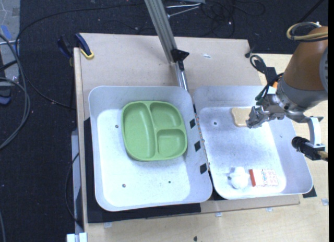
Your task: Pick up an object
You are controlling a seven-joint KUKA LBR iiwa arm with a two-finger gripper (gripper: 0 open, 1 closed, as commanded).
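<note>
On the bench [130, 58], from left to right, the scene read as follows.

Left bin [104, 147]: a shallow white tray lay on the wooden top, its right edge meeting the neighbouring bin.
Green plate [154, 130]: a three-compartment divided plate sat flat in the upper middle of the left bin, clear of the walls.
Metal pole [162, 19]: a slanted grey bar ran from the top of the view down to the seam between the two bins.
Right bin [224, 142]: a second white tray sat beside the first.
White object [239, 178]: a small pale lump rested near the right bin's front edge.
Red-and-white packet [263, 177]: it lay flat just beside the white lump, on that lump's right.
Tan object [239, 116]: a pale yellowish piece lay at the far side of the right bin, touching or just beside the gripper tip.
Gripper [254, 120]: it was lowered at the tan object's right edge; whether it was clenched or released could not be told.
Arm [305, 74]: its orange band showed above the wrist.
</note>
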